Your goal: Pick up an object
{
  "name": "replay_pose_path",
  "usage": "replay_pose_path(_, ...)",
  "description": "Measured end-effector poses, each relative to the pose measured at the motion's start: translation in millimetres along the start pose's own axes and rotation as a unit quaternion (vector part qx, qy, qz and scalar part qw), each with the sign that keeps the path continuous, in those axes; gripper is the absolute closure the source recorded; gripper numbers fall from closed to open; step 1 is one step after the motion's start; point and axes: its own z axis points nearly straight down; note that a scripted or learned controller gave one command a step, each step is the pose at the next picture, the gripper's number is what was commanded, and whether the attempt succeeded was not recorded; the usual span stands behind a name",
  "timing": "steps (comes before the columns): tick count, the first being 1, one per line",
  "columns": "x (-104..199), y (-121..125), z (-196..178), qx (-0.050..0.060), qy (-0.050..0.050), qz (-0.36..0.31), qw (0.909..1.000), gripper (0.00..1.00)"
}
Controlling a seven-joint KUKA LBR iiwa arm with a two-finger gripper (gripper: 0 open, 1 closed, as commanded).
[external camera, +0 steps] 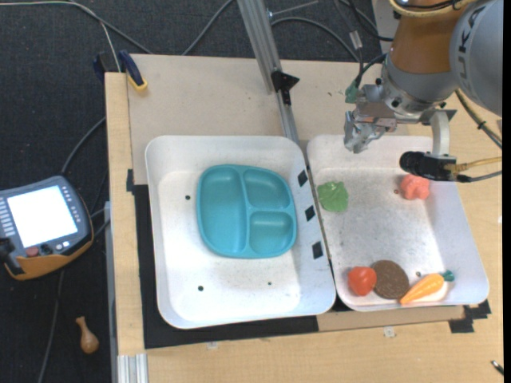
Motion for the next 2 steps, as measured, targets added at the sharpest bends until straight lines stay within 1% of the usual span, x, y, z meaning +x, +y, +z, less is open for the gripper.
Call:
replay_pose_path(1, 54.3, 3.0, -0.5, -0.001, 0.000, 0.000, 1.0000, 1.00)
replay_pose_path(2, 115.9, -0.9, 7.9, 0.000, 0.000, -0.001, 1.0000, 1.00)
